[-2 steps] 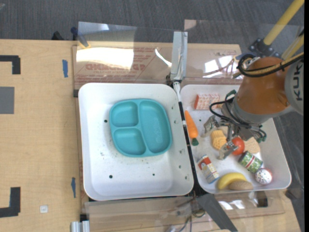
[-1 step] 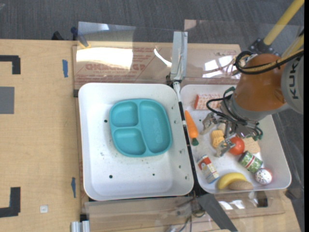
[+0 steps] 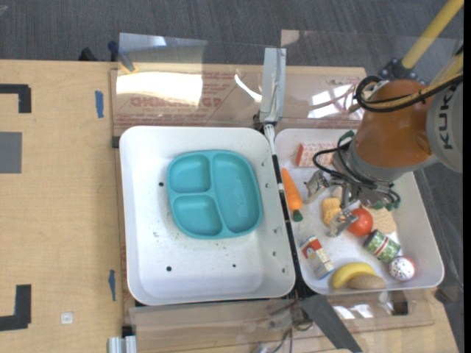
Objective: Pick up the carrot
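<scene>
Banana [image 3: 352,274] at front rim; carrot [image 3: 291,192] against left wall.

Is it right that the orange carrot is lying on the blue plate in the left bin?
Not quite. The camera view shows the carrot lying in the right bin, along its left wall, not on the blue plate. That divided plate sits by itself in the left bin. The carrot is orange, as you said.

Carrot [image 3: 292,193]: orange, green tip, lying lengthwise along left wall of right bin [image 3: 434,248].
</scene>
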`<action>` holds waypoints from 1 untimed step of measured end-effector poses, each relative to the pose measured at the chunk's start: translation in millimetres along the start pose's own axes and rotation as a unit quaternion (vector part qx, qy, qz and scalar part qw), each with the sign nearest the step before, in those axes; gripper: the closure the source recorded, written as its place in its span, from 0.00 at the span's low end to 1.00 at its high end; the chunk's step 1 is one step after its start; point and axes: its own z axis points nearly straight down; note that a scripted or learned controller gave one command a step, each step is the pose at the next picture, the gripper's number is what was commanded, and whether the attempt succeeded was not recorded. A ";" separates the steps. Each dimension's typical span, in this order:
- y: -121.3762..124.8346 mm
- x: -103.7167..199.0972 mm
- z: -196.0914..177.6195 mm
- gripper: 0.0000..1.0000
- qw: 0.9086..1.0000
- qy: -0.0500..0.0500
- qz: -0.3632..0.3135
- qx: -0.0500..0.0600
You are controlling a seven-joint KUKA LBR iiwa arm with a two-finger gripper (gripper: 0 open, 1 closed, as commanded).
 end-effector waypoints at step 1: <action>-0.3 -4.6 -13.6 1.00 1.000 -0.007 0.000 0.003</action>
